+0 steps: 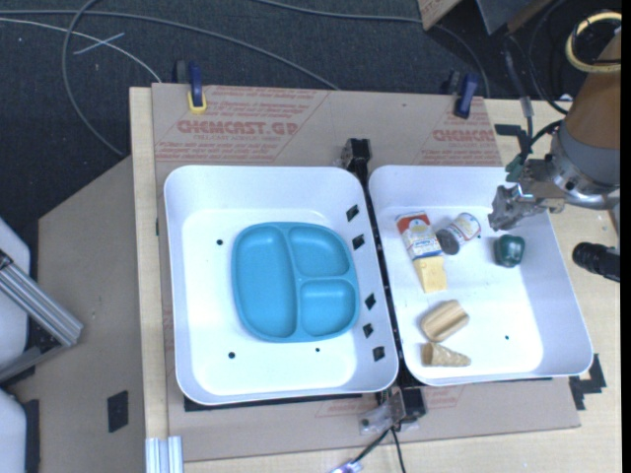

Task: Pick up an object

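Open white floor is left at the right bin's (552, 348) four o'clock; its nine o'clock side is crowded by a yellow block (431, 273) and tan wedge (443, 320).

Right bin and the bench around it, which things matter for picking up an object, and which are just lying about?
For the job:
pincer
green ball
small can
yellow block
red and white carton
bread roll
wedge

Lying about:
blue divided plate
blue clamps
cables
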`<state>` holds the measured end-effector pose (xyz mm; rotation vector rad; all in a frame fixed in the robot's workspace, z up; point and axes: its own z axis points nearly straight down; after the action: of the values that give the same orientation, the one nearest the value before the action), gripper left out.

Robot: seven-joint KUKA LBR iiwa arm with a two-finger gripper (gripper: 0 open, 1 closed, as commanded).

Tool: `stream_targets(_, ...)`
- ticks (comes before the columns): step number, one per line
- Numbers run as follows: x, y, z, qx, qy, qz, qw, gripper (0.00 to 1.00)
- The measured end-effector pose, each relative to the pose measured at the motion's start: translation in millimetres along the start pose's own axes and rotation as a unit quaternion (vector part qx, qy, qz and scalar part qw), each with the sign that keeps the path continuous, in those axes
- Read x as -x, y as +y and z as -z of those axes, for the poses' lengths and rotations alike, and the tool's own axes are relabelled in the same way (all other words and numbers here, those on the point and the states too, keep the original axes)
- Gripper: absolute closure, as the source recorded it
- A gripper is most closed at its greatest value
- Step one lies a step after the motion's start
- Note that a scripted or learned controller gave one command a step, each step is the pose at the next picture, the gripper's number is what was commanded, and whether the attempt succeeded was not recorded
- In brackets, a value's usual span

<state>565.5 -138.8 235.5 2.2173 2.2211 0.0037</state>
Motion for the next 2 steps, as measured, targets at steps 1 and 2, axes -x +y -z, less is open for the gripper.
stream_targets(1, -48.2, 12.5, -9.7, -0.002, 0.001, 0.002, 1.0000, 1.00)
stream_targets(2, -106.8, 27.4, -11.8, -0.001, 0.001, 0.001, 1.0000, 1.00)
